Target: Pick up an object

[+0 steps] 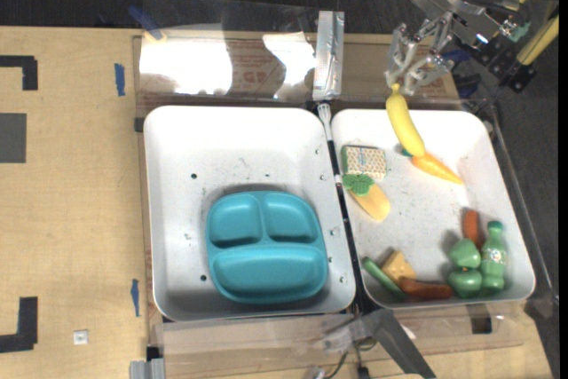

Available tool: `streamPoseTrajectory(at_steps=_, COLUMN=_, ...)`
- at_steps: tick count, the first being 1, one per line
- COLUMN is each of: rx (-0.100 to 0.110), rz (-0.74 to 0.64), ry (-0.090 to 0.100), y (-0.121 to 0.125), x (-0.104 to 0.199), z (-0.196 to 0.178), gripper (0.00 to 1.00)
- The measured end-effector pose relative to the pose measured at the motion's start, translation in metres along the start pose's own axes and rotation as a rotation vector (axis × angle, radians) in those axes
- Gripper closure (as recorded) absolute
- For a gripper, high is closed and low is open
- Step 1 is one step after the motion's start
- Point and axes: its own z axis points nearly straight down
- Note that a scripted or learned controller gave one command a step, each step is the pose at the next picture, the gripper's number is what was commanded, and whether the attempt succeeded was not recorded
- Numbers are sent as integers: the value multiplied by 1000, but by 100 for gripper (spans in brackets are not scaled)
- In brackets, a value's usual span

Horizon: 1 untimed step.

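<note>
Nearest the camera: green bottle (493, 255) and green pepper (464, 254) in the right bin's near right corner, brown sausage (426, 287) and yellow wedge (397, 264) just left of them.

Further back in the right bin (479, 130): orange carrot (437, 166), yellow slice with a green leaf (367, 196), small patterned box (365, 161). In the left bin (169, 146): teal divided tray (264, 246), set toward the near side. Above the right bin's far edge: hand (411, 74), pinching the top end of a yellow banana (404, 125), fingers pressed against its tip. Banana hanging tilted, lower end down over the bin near the carrot; cannot tell whether touching. Tan desk (62, 217) to the left, marked with black corner pieces.
</note>
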Motion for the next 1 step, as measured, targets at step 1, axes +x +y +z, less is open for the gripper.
streamPoseTrajectory(at_steps=1, rx=5, rz=2, ry=-9, y=-1, x=-2, z=-13, gripper=100)
